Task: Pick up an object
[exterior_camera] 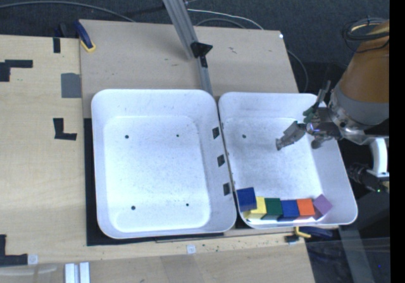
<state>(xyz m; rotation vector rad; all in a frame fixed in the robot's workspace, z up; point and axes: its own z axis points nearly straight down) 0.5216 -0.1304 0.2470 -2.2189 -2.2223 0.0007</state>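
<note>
Hovering pincer (286,140), state unclear, well apart from blocks (281,207) along bin's (266,106) near wall

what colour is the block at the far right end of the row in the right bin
Purple block, seen in the camera view, tilted against the bin's corner.

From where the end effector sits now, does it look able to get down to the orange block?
Probably yes: the end effector is above the right bin, with bare floor between it and the orange block. Neighbouring blocks and the near wall crowd it.
</note>
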